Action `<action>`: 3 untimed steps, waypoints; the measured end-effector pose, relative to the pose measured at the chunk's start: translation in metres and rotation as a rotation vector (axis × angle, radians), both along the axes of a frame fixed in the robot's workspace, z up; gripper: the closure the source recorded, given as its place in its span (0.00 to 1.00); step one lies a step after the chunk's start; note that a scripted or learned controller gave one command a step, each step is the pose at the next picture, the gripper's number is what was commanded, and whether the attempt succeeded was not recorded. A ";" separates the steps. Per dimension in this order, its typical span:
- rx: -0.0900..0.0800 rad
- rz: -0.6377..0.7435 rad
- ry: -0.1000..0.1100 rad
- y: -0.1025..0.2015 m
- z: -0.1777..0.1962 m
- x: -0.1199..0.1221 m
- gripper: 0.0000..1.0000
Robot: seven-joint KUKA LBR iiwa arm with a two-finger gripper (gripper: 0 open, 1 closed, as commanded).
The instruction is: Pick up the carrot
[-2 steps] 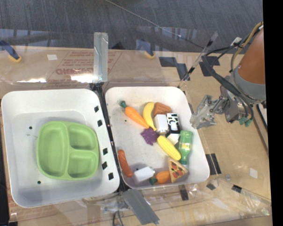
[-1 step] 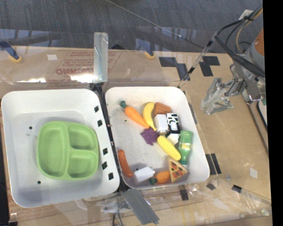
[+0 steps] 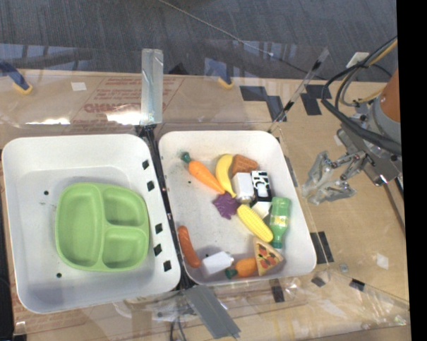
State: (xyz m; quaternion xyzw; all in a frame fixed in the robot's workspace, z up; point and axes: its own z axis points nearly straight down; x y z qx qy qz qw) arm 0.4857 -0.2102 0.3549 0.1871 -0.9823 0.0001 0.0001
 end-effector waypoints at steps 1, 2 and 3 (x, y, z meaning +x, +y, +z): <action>0.000 -0.124 0.000 0.000 -0.065 0.004 1.00; 0.002 -0.353 0.007 0.001 -0.182 0.018 1.00; 0.001 -0.353 0.001 0.001 -0.180 0.020 0.00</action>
